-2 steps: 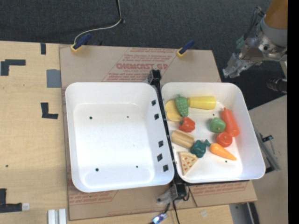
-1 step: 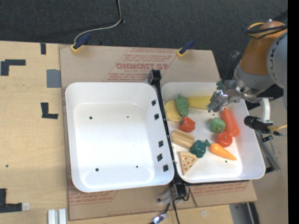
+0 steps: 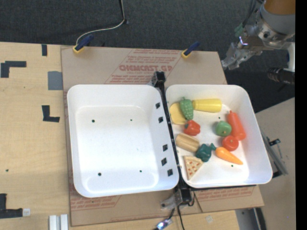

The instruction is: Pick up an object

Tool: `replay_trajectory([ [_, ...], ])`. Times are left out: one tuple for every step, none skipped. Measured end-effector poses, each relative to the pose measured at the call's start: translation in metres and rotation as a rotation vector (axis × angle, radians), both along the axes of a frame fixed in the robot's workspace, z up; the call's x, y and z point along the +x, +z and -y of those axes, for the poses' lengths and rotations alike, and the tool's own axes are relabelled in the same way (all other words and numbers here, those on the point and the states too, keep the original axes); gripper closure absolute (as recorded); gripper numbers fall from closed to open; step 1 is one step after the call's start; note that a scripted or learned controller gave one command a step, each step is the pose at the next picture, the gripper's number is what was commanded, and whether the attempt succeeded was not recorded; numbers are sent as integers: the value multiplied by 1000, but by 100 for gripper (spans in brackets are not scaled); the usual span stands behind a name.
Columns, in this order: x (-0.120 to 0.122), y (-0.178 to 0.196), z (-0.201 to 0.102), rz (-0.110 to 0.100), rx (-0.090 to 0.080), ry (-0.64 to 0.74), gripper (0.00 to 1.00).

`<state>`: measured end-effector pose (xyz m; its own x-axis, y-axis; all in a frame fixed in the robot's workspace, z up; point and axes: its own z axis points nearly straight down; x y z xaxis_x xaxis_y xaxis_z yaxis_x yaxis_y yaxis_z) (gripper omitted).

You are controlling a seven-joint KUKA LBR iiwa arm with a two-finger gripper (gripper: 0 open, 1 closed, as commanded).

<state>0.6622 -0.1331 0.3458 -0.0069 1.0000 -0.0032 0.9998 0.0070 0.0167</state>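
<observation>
1. Gripper [image 3: 234, 57] hanging beyond the far right corner of the right bin [image 3: 253, 123], above the cardboard sheet [image 3: 144, 68] and outside the bin wall. Cannot tell how the jaws stand; nothing seen between them.
2. Toys all lying toward the near left from there, down inside the right bin; nothing picked yet, by the look of it.
3. Nearest to the gripper: corn cob [image 3: 207, 105], smooth yellow plastic, a blunt cylinder with its long axis running along the bin's far edge. Probably the shortest reach, with the jaws best set across that axis.
4. Touching its left end: knobbly green vegetable [image 3: 186, 108], over a pale yellow piece [image 3: 176, 114] against the left wall.
5. Along the right wall: long orange-red carrot [image 3: 236, 124], axis running far to near, slightly slanted; just beside it a round green apple [image 3: 222, 128] and a glossy red tomato [image 3: 230, 143].
6. Middle: small red pepper [image 3: 192, 127], then a tan bread roll [image 3: 186, 142], rounded and lying slantwise.
7. Near edge: dark green lumpy piece [image 3: 205, 152], a tapered orange carrot [image 3: 229, 155], and a flat pizza slice [image 3: 193, 166] at the near left corner, likely hard to pinch.
8. Left bin [image 3: 76, 128]: shallow white plastic, rounded corners.
</observation>
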Motion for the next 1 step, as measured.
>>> replay_trajectory([
  [5, -145, -17, -27, 4, -5, 100],
])
